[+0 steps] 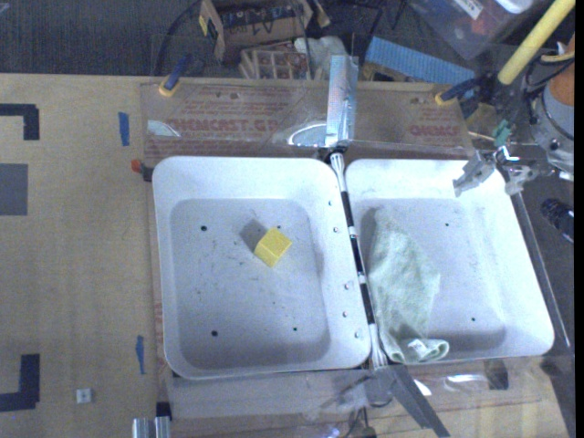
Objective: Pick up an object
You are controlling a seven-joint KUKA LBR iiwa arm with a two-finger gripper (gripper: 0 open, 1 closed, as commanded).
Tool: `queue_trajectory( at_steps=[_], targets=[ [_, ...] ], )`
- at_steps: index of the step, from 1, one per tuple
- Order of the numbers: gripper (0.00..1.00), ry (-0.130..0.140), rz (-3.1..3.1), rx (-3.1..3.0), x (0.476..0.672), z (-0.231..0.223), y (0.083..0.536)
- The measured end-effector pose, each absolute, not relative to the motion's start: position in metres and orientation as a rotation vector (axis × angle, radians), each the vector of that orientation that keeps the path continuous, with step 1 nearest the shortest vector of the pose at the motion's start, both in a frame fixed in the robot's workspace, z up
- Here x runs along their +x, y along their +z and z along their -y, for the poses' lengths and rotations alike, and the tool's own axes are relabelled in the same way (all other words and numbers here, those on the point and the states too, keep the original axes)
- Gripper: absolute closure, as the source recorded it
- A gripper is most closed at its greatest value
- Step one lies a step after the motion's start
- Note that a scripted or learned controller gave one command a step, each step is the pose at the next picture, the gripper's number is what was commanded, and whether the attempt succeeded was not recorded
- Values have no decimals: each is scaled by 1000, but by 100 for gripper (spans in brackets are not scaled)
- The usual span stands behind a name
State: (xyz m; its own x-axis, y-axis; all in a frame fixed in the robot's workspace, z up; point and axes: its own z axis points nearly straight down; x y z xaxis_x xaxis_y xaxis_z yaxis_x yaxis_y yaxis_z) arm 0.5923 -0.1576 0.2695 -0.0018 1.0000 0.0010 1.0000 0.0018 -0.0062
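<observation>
Two shallow white bins sit side by side on the desk (73,245), touching along their inner rims. The left bin (173,245) holds a small yellow block (273,245), lying a little toward 12 o'clock of the bin's centre and apart from every wall. The right bin (511,272) holds a pale crumpled cloth (403,286), stretched along its 9 o'clock wall and reaching the 6 o'clock rim. The hand (476,177) hangs over the right bin's rim at about 1 o'clock, well apart from both cloth and block; nothing lies between its fingers, and whether they stand wide or narrow cannot be told at this angle. Beyond the bins at 12 o'clock stands a cardboard sheet (228,121).
</observation>
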Motion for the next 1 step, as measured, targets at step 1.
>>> queue_trajectory(
  at_steps=[1],
  targets=[
    [0, 6, 2186, -2253, 578, 17, 303]
  ],
)
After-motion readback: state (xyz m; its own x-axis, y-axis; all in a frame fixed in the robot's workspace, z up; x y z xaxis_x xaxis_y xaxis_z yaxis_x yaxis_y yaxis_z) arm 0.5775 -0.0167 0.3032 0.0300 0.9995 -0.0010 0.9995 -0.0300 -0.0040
